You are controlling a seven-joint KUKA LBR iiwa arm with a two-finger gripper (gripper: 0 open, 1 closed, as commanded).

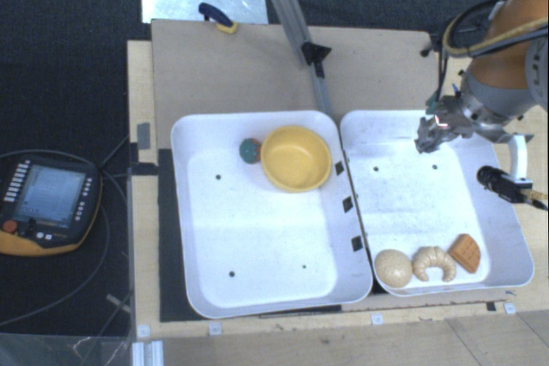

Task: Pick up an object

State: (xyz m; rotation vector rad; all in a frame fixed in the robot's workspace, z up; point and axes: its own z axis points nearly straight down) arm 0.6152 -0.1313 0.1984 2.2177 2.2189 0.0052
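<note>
Hand: the dark two-finger hand [429, 137] hangs over the far part of the right shallow white plastic bin [403, 184]; whether it is apart or together I cannot tell, and nothing shows in its grip.
Arm: the grey arm with an orange band [515, 47] reaches in from the right, behind the hand.
Pale round bread roll [394, 267]: in the same bin, well apart from the hand, at the near edge, slightly to its left.
Tan croissant-shaped pastry [435, 262]: just right of the roll, almost straight below the hand in the view.
Brown waffle-patterned biscuit [466, 252]: beside the croissant, near-right of the hand.
Yellow round plastic bowl [296, 159]: left of the hand, in the left white bin [257, 270], upright.
Small dark green ball [250, 151]: touching the bowl's far-left side.
Desk: the tan desk [369, 64] carries both bins.
</note>
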